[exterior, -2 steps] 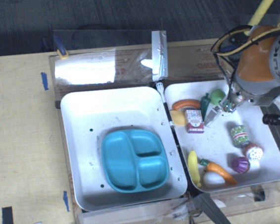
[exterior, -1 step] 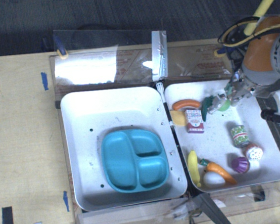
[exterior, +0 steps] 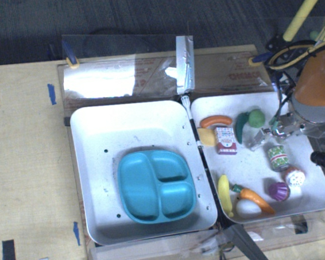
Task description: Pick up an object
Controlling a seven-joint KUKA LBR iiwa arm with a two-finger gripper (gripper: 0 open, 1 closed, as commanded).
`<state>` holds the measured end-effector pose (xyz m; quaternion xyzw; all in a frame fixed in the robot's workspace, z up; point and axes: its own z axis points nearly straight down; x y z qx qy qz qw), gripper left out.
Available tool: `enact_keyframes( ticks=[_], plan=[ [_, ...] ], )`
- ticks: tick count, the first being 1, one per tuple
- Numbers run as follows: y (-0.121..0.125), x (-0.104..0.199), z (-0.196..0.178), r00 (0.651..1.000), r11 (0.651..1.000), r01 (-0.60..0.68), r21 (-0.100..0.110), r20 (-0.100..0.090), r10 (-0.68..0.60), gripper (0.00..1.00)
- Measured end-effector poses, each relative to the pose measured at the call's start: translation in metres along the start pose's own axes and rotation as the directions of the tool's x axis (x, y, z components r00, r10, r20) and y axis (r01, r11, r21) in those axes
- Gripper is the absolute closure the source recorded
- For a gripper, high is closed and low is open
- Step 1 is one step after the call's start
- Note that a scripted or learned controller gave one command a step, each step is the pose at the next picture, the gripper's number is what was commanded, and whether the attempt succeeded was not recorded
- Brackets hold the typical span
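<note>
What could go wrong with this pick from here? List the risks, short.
1. Crowding: the carrot, banana and white egg lie touching near the right bin's front edge, so a grasp there may nudge or catch a neighbour.
2. Rolling: the small can and purple piece look rounded and may slip away.
3. The hand sits close to the green vegetable; descending could knock it.
</note>
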<state>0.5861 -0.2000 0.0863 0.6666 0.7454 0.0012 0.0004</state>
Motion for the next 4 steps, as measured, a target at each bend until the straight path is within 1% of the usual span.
enact_keyframes(
  ticks=[1, 2, 3, 4],
  plan=[
    [-0.048, -0.004, -0.004, 0.994, 0.994, -0.108, -0.009, -0.015, 0.108, 0.00],
    [-0.052, -0.010, -0.013, 0.993, 0.993, -0.116, -0.007, -0.006, 0.116, 1.00],
    [-0.006, 0.016, -0.003, 0.933, 0.932, -0.361, -0.009, 0.002, 0.361, 1.00],
    [-0.003, 0.104, -0.152, 0.985, 0.985, -0.173, -0.003, 0.000, 0.173, 1.00]
  ],
)
